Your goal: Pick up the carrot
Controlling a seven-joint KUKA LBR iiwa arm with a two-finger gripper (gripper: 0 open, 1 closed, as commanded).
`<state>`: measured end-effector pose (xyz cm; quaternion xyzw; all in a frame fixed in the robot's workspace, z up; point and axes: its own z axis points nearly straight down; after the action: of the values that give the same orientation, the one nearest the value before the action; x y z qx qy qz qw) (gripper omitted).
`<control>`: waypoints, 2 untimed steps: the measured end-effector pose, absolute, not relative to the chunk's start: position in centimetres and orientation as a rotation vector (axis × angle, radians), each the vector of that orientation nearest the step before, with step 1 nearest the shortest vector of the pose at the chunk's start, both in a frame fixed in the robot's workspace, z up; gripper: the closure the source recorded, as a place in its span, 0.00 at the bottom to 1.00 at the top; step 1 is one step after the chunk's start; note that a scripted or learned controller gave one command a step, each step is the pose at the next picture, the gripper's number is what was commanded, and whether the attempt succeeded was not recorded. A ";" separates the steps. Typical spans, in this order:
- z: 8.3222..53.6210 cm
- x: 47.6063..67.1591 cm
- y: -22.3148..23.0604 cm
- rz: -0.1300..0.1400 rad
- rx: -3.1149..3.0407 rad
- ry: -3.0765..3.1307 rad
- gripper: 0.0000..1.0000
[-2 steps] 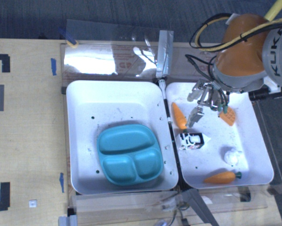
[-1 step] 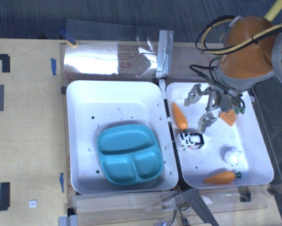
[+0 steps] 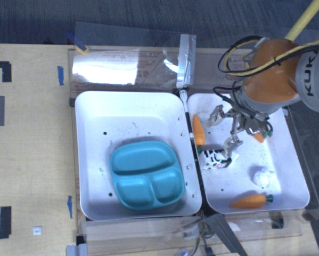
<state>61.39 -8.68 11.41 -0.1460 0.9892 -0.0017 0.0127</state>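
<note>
Two carrots lie in the right bin. One carrot rests upright along the bin's left wall. The other carrot, with a green top, lies flat near the front edge. My gripper hangs over the upper middle of this bin, just right of the wall-side carrot. Its fingers are spread apart with nothing between them. A small orange piece peeks out under the wrist's right side; I cannot tell what it is.
A black-and-white toy lies just below the gripper. A white ball sits to the lower right. The left bin holds a blue divided plate. Cables loop above the orange wrist.
</note>
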 end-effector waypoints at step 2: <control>10.9 60.1 -10.0 -0.041 -1.605 2.654 0.00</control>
<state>60.14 -10.01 10.89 -0.5173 0.8555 -0.0132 0.0200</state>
